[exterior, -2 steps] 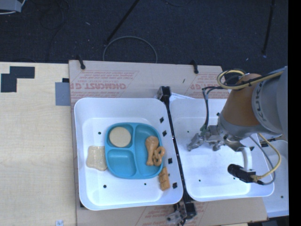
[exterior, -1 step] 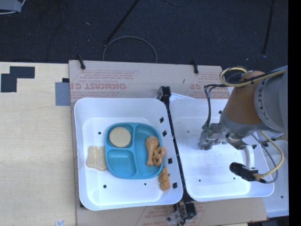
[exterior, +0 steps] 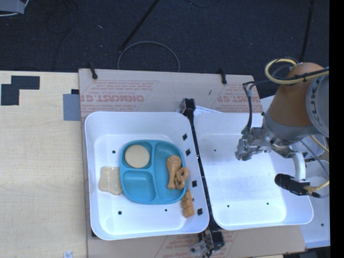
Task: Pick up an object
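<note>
Grey robot arm (exterior: pixel 301 106), orange-banded, reaches in from the right and bends down over the right-hand white bin (exterior: pixel 252 214); its gripper (exterior: pixel 244 150) hangs above that bin's bare floor, grasping nothing, and whether it is spread or closed cannot be told. Everything worth picking lies in the left bin (exterior: pixel 102 219): a blue divided tray (exterior: pixel 145 190) holding a round biscuit (exterior: pixel 136 156) and twisted pretzels (exterior: pixel 176 172), probably grouped as targets. A tan bread piece (exterior: pixel 110 180) touches the tray's left edge; another small snack (exterior: pixel 187 204) sits just beside its lower right corner.
</note>
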### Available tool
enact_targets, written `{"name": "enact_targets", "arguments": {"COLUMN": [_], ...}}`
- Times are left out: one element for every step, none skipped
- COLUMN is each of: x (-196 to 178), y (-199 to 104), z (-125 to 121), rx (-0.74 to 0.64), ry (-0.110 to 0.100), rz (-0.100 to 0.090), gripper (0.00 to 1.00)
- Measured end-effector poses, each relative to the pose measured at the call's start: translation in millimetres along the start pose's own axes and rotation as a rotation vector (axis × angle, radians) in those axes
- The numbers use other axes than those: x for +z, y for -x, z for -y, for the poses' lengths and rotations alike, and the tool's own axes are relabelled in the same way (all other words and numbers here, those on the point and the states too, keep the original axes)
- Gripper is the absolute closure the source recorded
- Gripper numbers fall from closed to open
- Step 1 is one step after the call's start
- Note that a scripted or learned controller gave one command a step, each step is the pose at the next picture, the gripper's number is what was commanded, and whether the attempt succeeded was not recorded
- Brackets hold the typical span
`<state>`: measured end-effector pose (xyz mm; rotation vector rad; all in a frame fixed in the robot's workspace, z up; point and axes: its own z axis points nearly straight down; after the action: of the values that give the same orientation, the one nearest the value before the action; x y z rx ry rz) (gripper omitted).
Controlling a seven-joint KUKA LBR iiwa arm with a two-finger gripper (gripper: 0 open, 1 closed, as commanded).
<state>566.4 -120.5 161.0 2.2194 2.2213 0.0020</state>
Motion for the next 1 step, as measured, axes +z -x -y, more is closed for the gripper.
{"name": "enact_targets", "arguments": {"x": [-62.8], "y": [-3.2], "z": [-1.6], "rx": [0.000], "ry": [0.002], "rz": [0.000], "gripper": [1.00]}}
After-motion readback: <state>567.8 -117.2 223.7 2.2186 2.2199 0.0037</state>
